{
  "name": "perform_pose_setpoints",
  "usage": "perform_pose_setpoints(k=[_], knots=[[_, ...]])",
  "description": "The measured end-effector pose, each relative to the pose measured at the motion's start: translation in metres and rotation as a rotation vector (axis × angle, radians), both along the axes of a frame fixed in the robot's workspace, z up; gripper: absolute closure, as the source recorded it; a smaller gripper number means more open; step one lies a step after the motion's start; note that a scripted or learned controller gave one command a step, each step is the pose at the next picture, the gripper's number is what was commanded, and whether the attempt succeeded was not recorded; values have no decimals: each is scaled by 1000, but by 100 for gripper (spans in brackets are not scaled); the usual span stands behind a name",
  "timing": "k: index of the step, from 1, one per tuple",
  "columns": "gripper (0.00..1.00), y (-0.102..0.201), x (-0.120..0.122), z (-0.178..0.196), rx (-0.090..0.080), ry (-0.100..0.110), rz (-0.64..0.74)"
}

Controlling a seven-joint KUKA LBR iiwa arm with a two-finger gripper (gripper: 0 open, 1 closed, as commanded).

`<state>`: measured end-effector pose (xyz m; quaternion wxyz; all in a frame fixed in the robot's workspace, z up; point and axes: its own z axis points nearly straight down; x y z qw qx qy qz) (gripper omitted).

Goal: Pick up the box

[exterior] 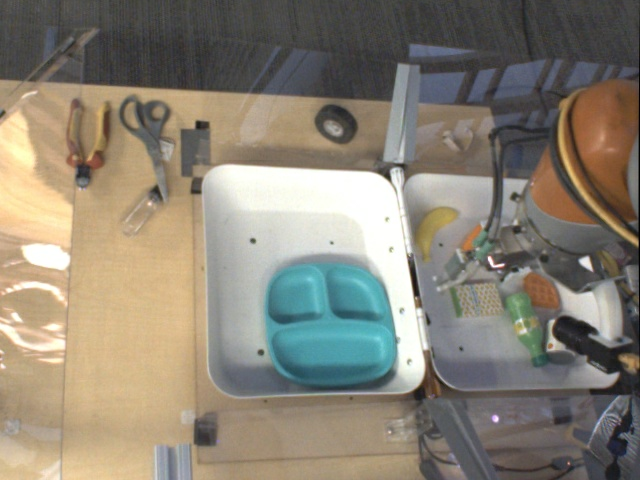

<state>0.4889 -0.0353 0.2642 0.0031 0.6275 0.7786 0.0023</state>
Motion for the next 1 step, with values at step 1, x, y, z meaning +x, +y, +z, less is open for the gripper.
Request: perform_pose_setpoints(k=[1], knots=[[0, -34, 2, -80, 0, 5, -41]])
